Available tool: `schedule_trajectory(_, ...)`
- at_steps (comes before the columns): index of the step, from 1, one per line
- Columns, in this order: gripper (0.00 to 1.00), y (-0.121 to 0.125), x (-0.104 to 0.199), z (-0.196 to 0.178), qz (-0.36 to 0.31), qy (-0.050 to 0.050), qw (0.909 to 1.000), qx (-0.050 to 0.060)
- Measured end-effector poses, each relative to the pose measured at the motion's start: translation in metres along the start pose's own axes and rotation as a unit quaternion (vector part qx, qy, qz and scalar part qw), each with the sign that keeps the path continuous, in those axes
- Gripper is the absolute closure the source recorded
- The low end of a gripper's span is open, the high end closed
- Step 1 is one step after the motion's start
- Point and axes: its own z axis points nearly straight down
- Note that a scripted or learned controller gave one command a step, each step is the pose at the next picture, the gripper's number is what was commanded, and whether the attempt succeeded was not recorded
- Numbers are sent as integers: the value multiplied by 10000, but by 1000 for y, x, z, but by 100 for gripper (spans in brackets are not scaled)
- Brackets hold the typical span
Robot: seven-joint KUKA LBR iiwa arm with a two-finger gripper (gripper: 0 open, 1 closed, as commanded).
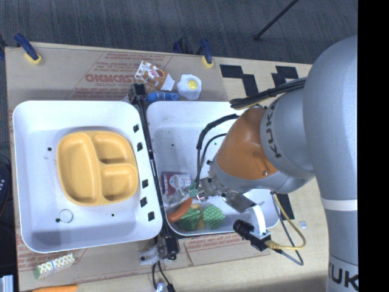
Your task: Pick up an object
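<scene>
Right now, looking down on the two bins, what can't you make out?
- Gripper: the orange wrist covers it in the camera view, so open or shut, and any hold, is unclear.
- Small things in the right bin: the carrot, green toy and packet lie partly under the arm.
- Clear ring in the left bin: too faint to identify.
- Orange item: cut off by the bottom edge.

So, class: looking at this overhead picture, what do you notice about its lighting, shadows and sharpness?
Camera view: soft, even light, no harsh glare on the left bin; the yellow tray casts only a faint shadow; the arm darkens the right bin near the pile of items, which looks soft and hard to make out; the arm's near bulk looks oversized.
</scene>
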Motion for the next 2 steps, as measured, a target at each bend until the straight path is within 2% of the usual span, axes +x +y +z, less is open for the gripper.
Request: schedule_trajectory(2,0,0,0,0,0,0,10000,0)
